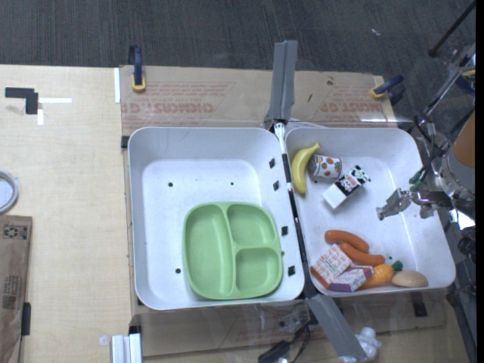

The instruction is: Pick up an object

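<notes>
Arm is reaching in over the right edge of the right bin (414, 151); gripper (393, 204) is hovering above bare bin floor near that edge, roughly mid-length. Fingers look spread a little with nothing between them, though the view is small and slanted there, so treat that as probable.

No object chosen yet as far as I can judge: this is the approach step, pre-grasp.

Candidates in the right bin:
- banana (302, 166) lying along the left wall near the far corner
- small red-and-white can (327, 167) just beside it
- black-and-white cow toy (352, 181) touching a white block (334, 196), mid-bin
- two sausages (349, 240) toward the near edge
- pink-checked box (333, 265), carrot (377, 276) and a beige potato-like piece (409, 279) crowding the near right corner

Left bin (151, 203) is carrying only a green divided plate (231, 250).

Next move calls for shifting left or toward the near edge, centring over one item, then descending. The near-corner pile is packed tight, so an isolated piece like the white block or the banana looks like the cleaner pick.
</notes>
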{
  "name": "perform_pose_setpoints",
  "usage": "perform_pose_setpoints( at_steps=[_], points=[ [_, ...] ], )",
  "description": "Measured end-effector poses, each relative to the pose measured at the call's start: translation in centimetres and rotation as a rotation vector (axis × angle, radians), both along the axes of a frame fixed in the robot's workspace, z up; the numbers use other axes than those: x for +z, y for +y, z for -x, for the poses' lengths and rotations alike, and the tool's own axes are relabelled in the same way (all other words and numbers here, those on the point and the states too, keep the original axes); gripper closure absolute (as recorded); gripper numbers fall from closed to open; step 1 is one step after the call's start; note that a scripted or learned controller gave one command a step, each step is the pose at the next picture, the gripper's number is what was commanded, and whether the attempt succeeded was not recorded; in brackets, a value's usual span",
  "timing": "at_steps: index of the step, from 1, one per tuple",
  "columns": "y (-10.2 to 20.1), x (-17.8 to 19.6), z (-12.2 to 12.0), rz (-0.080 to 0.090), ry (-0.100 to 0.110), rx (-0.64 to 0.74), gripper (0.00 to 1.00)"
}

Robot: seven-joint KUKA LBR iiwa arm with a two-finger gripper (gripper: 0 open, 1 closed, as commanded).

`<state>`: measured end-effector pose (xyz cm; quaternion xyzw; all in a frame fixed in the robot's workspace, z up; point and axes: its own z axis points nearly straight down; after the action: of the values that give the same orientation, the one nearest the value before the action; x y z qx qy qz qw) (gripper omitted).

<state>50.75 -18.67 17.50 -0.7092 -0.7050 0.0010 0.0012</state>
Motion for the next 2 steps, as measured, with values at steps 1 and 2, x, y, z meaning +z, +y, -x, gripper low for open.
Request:
perform_pose_setpoints(
  at_steps=[1,2],
  points=[
    [1.1,-8.4,-0.2,0.0,0.0,-0.179,0.0],
    [8.5,-8.4,-6.8,0.001,0.0,-0.296,0.0]
  ],
)
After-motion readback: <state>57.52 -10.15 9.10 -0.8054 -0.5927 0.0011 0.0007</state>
